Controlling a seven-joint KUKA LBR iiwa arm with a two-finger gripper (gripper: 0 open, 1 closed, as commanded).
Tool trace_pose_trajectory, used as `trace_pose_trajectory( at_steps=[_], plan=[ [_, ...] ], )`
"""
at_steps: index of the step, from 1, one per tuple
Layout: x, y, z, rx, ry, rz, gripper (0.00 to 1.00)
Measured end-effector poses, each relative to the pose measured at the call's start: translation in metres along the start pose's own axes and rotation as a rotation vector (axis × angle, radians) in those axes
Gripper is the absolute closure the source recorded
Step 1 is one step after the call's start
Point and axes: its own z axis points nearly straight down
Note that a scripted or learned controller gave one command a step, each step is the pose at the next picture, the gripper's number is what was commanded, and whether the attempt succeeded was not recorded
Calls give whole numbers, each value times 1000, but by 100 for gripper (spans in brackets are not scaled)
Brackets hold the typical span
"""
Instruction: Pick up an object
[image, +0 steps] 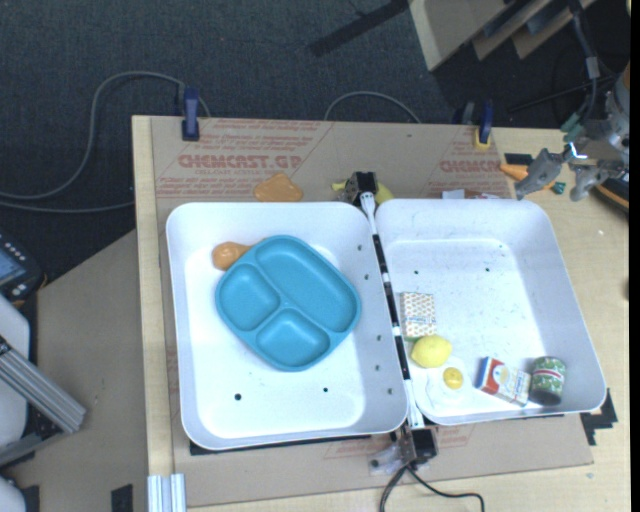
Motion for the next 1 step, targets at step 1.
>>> trace_pose_trajectory(
  at_steps=[1],
  plan=[
    [-12,-64,118,13,5,4,0]
  ],
)
